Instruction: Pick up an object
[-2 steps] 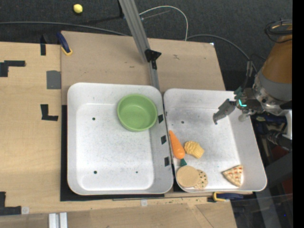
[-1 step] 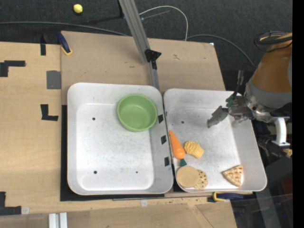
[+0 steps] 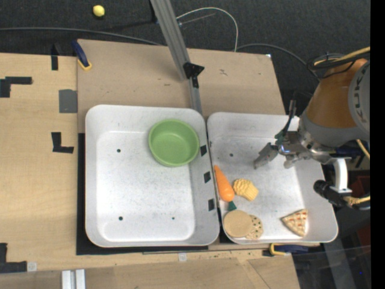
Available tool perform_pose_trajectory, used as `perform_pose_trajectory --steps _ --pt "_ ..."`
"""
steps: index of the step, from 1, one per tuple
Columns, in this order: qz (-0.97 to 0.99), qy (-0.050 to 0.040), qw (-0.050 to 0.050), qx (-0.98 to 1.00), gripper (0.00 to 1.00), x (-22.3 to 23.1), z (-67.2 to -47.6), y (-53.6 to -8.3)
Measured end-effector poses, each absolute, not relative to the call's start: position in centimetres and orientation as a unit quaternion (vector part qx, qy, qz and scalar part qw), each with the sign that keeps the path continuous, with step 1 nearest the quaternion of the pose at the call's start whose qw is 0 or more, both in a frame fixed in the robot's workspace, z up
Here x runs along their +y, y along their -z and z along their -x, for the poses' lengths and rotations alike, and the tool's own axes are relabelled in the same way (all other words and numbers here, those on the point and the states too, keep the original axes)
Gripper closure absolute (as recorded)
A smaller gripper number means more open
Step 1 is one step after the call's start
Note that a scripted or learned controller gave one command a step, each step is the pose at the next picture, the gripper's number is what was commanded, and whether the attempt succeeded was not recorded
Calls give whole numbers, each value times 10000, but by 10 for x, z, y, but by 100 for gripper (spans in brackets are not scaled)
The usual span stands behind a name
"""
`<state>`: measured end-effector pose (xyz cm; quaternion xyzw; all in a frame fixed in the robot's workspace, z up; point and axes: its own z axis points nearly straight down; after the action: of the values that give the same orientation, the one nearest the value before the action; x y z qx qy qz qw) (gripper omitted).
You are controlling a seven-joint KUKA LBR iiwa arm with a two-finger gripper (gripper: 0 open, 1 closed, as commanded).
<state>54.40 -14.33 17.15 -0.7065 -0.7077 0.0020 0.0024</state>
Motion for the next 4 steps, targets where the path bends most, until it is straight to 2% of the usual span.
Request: perform_pose_trajectory --steps 1,2,3,4 --pt "7068 -26 34 -7074 0 -148 -541 -109" --pt "7063 -12 17 -7079 100 -148 -543 -122" --pt "7067 5 -9 -7075 100 -145 -542 -164" --pt "7064 12 -23 -7078 100 -143 -543 -227"
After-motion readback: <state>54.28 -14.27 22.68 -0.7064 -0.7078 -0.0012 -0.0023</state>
